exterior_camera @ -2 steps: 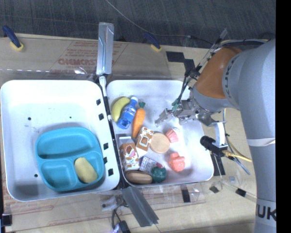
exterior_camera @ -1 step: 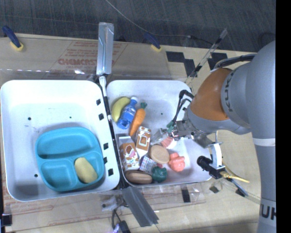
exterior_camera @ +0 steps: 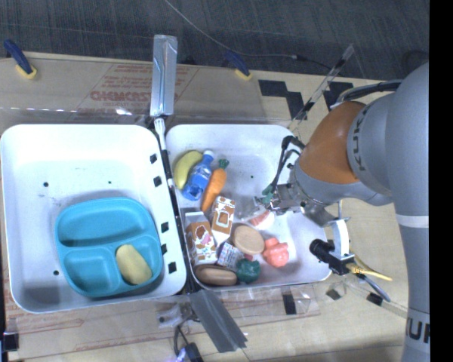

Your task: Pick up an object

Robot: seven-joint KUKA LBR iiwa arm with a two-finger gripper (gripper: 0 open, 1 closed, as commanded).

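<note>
The claw (exterior_camera: 270,200) sits low in the right bin (exterior_camera: 234,138), centre-right of frame; I cannot tell its state. The carrot (exterior_camera: 214,188), just left, looks light, stiff, smooth: grip mid-body.

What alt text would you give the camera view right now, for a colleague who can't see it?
The grey arm reaches from the right into the right bin, its claw low beside a crowd of toy foods: banana, carrot, small boxes. The left bin holds a blue divided tray with a yellow potato-like piece.
</note>
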